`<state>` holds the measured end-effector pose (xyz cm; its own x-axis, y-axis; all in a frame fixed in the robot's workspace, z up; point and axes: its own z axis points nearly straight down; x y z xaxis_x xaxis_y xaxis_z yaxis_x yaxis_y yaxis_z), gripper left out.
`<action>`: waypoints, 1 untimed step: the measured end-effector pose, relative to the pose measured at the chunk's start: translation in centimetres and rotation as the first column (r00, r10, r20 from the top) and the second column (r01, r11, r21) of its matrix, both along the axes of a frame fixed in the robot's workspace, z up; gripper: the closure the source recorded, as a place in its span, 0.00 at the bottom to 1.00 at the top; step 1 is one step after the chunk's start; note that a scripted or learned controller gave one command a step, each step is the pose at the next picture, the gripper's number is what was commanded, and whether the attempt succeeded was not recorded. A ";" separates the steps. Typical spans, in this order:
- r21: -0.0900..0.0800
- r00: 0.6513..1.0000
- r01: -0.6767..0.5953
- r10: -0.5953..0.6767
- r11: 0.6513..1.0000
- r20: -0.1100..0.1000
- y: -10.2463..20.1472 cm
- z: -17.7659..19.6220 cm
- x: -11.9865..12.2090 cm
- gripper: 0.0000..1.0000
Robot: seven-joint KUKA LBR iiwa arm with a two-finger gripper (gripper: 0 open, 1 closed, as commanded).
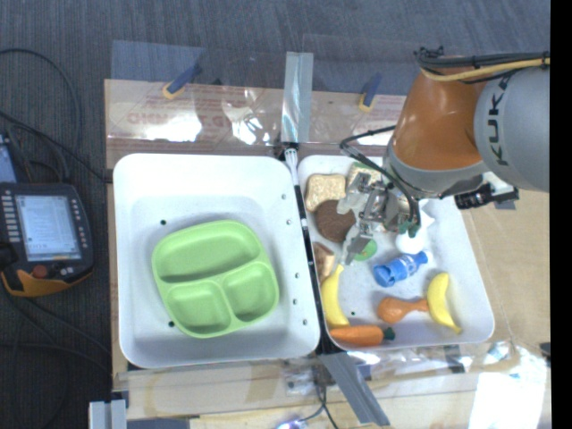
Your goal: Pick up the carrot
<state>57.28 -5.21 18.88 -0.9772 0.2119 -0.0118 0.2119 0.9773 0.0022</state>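
Observation:
The carrot (356,335) is orange with a dark green end. It lies flat along the front wall of the right bin (472,266), near the front left corner. My gripper (362,226) hangs over the middle-left of that bin, well behind the carrot and apart from it. It sits above a brown round piece (332,222) and a small green item (359,248). The orange-banded wrist (438,128) covers the back right of the bin.
Beside the carrot lie a yellow banana (332,298), an orange drumstick-shaped toy (404,308), a second banana (440,300) and a blue bottle (399,267). A bread slice (326,188) sits at the back. The left bin (134,195) holds a green divided plate (214,277).

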 end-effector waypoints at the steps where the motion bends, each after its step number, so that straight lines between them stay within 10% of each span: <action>1: -0.001 1.000 -0.007 0.007 1.000 -0.013 -1.7 -0.5 -8.9 0.00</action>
<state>48.35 -6.86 18.38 -0.9788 0.2050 0.0007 0.2050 0.9788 -0.0011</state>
